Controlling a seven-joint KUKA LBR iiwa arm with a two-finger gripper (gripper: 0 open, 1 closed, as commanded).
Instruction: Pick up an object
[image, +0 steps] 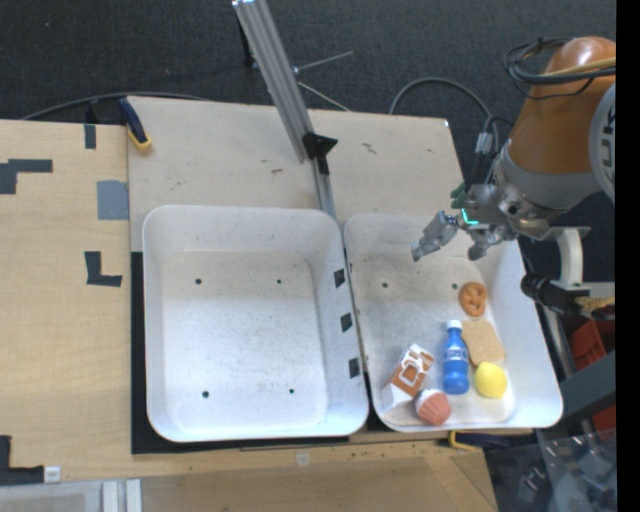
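From my seat I see the arm (560, 110) reaching in from the right, its orange band high above the right bin (400, 262). The claw (455, 243) hangs over the far part of that bin, above bare white floor, with its two fingers spread apart and nothing between them.

The things to pick from all lie clustered in the near right corner of the right bin. A small orange-brown pastry (473, 296) sits closest to the claw, a little nearer to me than the fingers. Just beyond it toward the front lies a tan slab (485, 342) (bread or a sponge, I cannot tell which), touching a yellow lemon (490, 380). A blue bottle (456, 359) with a white cap lies beside them, and to its left is a white and orange carton (411, 371), tilted. A reddish ball (433, 407) rests at the front wall.

The left bin (160, 300) sits flush beside the right one, and a metal pole (285, 90) slants across the bench behind both.
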